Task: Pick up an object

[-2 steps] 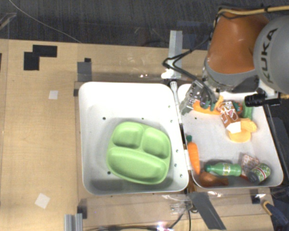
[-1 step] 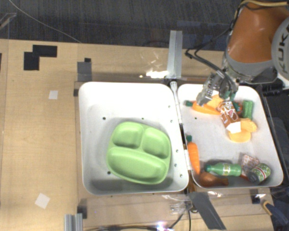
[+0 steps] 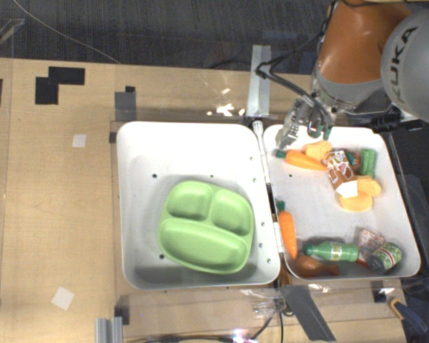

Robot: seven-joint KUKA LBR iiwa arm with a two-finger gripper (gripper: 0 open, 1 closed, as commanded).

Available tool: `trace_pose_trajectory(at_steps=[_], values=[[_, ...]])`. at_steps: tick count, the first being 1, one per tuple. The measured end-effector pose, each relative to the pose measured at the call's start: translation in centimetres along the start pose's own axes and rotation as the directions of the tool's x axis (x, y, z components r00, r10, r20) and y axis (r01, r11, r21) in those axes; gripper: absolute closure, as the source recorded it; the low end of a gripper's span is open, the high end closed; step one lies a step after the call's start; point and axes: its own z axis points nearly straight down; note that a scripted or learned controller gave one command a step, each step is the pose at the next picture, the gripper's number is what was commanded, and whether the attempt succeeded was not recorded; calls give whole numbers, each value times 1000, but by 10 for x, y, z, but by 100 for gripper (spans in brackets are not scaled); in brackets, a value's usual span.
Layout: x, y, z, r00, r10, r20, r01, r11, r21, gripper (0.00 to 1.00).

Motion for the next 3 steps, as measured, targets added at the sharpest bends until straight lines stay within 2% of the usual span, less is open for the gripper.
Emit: trace_pose_trajectory(at_steps=[3], values=[[-6,4,-41,999,-10,31,10,1000,-10,100]])
